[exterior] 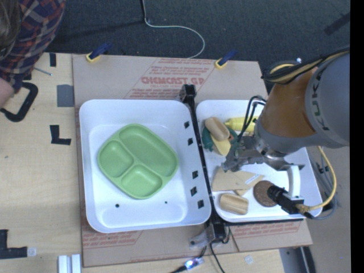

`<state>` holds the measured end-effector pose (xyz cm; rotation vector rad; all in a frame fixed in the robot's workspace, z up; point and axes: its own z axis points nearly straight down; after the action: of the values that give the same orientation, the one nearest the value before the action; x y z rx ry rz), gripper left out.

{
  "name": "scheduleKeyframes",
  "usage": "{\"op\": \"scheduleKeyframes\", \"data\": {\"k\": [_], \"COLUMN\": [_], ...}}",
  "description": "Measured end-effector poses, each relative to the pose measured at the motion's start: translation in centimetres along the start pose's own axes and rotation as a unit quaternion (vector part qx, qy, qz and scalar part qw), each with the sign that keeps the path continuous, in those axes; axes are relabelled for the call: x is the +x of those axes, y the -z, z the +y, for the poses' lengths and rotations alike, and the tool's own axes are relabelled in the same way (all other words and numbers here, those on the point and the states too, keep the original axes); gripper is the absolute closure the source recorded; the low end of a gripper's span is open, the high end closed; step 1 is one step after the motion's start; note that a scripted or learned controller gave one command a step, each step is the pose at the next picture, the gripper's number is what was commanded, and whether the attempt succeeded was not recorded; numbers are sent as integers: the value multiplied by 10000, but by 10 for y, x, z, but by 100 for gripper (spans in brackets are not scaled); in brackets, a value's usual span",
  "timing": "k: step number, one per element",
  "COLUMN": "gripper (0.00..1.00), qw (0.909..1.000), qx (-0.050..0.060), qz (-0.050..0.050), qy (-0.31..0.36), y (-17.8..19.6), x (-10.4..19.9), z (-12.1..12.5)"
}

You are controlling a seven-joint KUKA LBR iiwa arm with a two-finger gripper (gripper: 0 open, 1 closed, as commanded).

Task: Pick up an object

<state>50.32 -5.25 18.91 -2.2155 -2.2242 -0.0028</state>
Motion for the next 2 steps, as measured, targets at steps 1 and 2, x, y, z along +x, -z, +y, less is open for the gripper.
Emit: {"op": "scheduleKeyframes", "data": {"k": [1, 2], "gripper": [100, 100], "qw": [10000, 10000], "qx": [-82, -22], "qz": [2, -5], "qy": [26, 28], "y": [165, 215], "x": [53, 115], "z": [-18, -19]}}
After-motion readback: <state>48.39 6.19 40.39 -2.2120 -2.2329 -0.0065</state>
